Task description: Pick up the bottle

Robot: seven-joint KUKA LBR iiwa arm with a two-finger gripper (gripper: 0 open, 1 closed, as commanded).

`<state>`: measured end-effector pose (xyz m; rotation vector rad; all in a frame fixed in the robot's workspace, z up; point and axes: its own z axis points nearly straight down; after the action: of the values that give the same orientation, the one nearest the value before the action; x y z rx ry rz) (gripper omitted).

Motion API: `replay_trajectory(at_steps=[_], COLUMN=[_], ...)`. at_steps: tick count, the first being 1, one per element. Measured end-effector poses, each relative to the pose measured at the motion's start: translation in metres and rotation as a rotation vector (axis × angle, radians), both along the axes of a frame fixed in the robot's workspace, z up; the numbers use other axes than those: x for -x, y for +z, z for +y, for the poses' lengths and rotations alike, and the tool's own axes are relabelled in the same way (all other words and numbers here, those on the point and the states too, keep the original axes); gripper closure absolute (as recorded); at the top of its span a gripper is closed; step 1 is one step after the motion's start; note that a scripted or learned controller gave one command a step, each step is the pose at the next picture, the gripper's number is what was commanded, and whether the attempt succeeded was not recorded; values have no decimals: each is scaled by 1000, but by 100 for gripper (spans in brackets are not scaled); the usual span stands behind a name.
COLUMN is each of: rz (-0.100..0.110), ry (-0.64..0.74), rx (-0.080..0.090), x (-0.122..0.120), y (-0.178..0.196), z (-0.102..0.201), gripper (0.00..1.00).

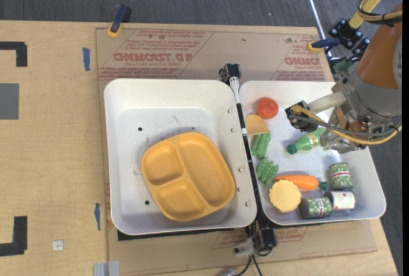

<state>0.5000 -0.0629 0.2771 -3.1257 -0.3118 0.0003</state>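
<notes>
Green-capped yellowish bottle (pixel 305 142) lying sideways in the right bin (pixel 377 195).

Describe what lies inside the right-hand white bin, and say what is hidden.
In the right bin: a tomato, a green bottle, green vegetables, a carrot, a round yellow piece and two cans. The arm covers the bin's upper right corner.

The room is evenly and fairly brightly lit from overhead, soft rather than harsh. The two white bins (pixel 121 140) come close to washing out, though their rims stay readable. Shadows are faint: a thin dark line runs under the front edge of the left bin, and the yellow tray (pixel 186 175) casts only a soft shade. The picture is slightly grainy, small labels unreadable. The arm (pixel 383 70) looks a little soft at the right edge.
</notes>
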Motion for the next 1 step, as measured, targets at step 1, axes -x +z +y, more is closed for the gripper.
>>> replay_trajectory(at_steps=[1], rz=[2], ry=[2], rx=[-1], x=[0], y=[0], z=[1], gripper=[0])
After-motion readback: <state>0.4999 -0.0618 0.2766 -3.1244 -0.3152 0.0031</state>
